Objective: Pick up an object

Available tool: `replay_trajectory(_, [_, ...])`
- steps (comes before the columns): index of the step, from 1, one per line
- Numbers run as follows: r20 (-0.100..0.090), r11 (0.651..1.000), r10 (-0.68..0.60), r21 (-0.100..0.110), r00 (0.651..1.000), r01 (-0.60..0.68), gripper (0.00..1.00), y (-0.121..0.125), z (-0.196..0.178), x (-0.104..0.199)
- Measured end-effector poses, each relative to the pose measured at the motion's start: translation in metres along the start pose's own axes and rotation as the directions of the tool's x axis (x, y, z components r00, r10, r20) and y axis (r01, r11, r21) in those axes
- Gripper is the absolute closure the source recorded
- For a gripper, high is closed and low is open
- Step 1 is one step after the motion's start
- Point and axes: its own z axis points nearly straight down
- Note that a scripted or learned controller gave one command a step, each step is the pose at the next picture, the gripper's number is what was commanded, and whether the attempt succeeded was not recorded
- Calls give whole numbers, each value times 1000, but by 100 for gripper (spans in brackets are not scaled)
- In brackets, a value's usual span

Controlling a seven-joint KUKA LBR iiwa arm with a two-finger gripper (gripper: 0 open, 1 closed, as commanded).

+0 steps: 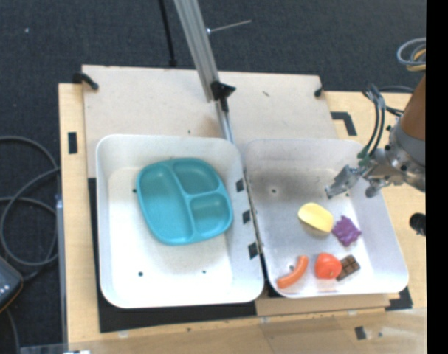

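Note:
The right bin (283,161) holds a yellow oval piece (315,217), a purple lumpy piece (346,231), a red round piece (327,265), an orange curved piece (293,271) and a small brown block (348,267). My gripper (354,184) hangs over the bin's right part, above and to the right of the yellow piece. Its two fingers stand apart, open, with nothing between them.
The left bin (120,271) bears a teal divided plate (185,200). A metal pole (198,39) rises slanting from behind the bins' shared edge. Cables run along the floor at the left and by the arm at the right.

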Motion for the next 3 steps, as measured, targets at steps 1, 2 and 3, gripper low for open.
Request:
replay_trajectory(1, [0,1000,1,0,1000,-1,0,0,0,0])
replay_trajectory(2, [0,1000,3,4,1000,-3,0,-1,42,-3])
replay_trajectory(3, [-1,1000,3,7,1000,-3,0,-10,102,-3])
